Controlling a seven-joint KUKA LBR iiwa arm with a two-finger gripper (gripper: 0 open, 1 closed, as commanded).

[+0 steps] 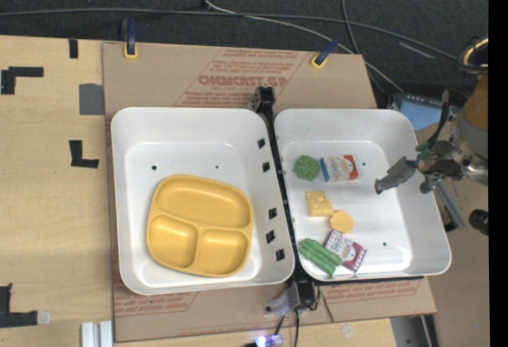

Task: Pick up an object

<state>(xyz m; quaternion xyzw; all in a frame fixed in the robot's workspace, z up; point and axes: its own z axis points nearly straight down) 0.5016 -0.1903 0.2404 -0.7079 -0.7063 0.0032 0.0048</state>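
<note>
the hand (397, 176) reaches in from the right, low over the right rim of the right bin (394, 121), a grey finger pointing left and slightly down toward the bin's middle; whether it is released or clenched cannot be told, and nothing shows between its fingers. the wrist behind it lies nearly level. left of it, apart, lie a red-and-white carton (340, 168), a green broccoli (306, 167), a yellow cheese block (318, 203), a yellow disc (342, 221), a green bean pod (318, 256) and a small packet (344, 250). the left bin (127, 131) holds a yellow divided tray (199, 224).
</note>
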